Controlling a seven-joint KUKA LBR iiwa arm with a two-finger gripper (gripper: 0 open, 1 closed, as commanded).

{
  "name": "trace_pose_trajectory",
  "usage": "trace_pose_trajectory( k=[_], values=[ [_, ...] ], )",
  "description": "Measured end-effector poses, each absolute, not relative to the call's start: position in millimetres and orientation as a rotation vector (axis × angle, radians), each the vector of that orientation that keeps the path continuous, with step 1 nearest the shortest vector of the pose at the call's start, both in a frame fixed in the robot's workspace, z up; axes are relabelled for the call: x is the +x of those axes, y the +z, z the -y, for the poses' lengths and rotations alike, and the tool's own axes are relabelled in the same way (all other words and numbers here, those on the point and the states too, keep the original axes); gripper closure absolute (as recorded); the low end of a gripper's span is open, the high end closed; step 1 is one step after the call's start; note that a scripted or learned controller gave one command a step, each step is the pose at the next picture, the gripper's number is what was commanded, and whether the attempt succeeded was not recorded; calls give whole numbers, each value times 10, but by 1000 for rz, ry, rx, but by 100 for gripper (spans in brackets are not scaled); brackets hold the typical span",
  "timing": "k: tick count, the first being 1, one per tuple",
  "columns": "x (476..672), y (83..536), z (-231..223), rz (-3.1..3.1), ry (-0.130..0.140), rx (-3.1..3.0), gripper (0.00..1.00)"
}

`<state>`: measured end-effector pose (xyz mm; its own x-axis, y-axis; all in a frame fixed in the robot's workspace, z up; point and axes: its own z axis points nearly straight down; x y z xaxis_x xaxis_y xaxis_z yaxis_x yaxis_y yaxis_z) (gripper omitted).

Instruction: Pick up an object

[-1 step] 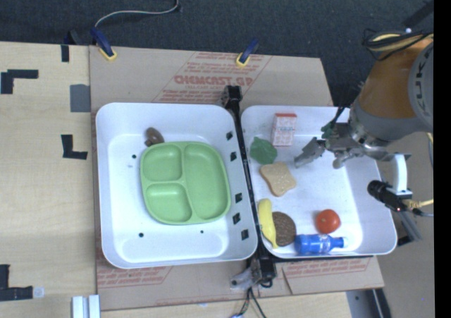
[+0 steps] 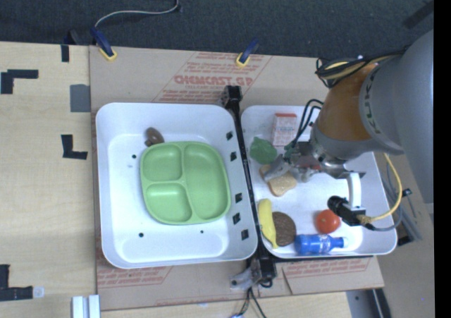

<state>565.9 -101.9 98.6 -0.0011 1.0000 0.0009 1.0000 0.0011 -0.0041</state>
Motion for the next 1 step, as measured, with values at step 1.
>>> trace_pose_trajectory(
  k=[1],
  values=[
    [6237,883,1151,2227,-8,-2221,0]
  ],
)
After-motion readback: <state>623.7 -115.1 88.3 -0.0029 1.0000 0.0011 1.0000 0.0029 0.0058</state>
